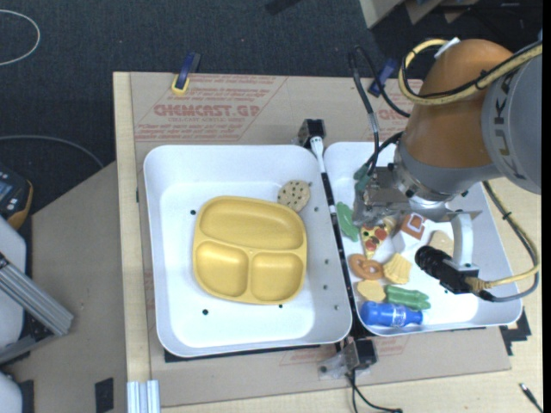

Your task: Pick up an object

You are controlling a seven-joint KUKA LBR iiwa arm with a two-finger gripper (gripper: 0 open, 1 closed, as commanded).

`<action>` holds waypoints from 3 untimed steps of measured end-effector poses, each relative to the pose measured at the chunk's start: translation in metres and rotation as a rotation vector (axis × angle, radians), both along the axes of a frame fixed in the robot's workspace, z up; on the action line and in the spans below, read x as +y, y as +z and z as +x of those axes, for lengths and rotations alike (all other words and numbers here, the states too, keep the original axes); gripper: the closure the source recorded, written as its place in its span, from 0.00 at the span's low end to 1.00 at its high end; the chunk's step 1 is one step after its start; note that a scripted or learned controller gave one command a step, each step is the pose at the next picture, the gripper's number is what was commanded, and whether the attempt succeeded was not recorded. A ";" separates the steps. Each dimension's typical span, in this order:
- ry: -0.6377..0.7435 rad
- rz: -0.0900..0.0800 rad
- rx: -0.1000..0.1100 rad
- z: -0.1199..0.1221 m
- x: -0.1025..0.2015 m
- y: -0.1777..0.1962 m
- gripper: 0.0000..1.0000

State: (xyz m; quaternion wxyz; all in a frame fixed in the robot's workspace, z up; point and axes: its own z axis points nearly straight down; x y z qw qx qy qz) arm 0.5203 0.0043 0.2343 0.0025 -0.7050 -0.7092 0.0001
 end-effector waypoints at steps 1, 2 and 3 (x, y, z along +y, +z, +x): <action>-0.003 -0.001 0.001 0.001 0.026 -0.005 1.00; -0.006 -0.003 0.001 0.000 0.024 -0.015 1.00; -0.007 -0.004 -0.006 0.008 0.011 -0.005 1.00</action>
